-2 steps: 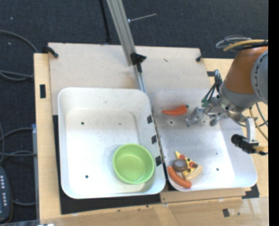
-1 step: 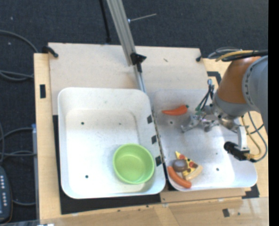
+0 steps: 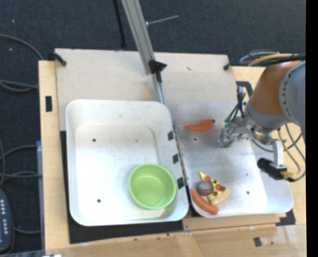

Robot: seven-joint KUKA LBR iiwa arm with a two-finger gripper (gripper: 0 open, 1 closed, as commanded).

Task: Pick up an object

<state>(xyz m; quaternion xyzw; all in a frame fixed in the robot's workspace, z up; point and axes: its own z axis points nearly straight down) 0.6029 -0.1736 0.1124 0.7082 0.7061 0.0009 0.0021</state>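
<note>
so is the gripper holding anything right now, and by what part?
Nothing held. The gripper sits over bare floor of the right bin, apart from the orange chili.

The arm (image 3: 279, 92) has a rounded grey shell with a broad orange band wrapped around it just above the wrist, the orange part bulging like a smooth dome. Below the band sits a metallic silver wrist section, from which thin dark and greenish cables (image 3: 238, 107) loop down toward the small grey metal gripper (image 3: 227, 137). A white bracket with a black, cylinder-like fitting (image 3: 271, 167) hangs off the wrist's side, with more dark cabling curling beside it.
</note>
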